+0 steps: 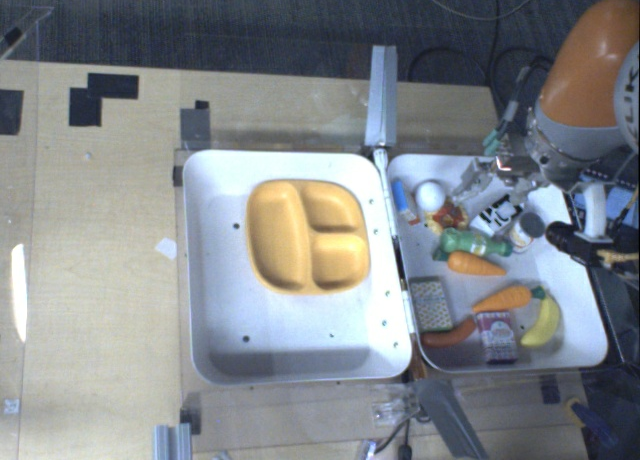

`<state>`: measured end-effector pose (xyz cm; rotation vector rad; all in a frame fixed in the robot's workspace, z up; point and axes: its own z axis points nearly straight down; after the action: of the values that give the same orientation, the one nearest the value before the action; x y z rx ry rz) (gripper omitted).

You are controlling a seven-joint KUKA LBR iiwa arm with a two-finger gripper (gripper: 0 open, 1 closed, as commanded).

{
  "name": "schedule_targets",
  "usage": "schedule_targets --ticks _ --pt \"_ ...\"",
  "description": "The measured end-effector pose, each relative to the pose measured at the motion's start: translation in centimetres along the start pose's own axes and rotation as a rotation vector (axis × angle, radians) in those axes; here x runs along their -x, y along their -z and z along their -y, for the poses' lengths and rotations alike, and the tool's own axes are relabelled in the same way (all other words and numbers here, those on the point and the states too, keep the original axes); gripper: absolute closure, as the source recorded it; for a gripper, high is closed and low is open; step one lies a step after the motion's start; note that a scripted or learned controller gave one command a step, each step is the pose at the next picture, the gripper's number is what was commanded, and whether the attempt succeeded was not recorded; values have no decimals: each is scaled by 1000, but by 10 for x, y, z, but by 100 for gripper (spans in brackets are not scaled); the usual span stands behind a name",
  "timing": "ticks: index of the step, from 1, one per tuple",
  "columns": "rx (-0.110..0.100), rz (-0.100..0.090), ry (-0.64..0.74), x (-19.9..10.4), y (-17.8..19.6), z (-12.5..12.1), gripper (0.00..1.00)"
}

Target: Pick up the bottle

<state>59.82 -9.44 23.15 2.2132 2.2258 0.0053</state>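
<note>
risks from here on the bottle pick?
1. Clutter: the green bottle lies on its side, with a carrot right against it and other small items close by. The gripper could catch a neighbour instead.
2. A bottle lying flat may roll or slip out of a pinch.
3. The gripper hangs above the bin's back part, not over the bottle, so the descent needs realigning.

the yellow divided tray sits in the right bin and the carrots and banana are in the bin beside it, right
Not quite. The camera view shows the yellow divided tray in the left bin, not the right one. The two carrots and the banana do lie in the bin beside it, the right bin, along with the green bottle.
</note>
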Motion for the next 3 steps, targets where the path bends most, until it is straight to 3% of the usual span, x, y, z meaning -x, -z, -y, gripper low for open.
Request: schedule_targets --ticks 1,2,3 --pt "10 1 -100 8 -122 46 0" --pt "6 0 -180 41 -143 -5 0" --pt "9 -1 -178 40 -132 -7 100"
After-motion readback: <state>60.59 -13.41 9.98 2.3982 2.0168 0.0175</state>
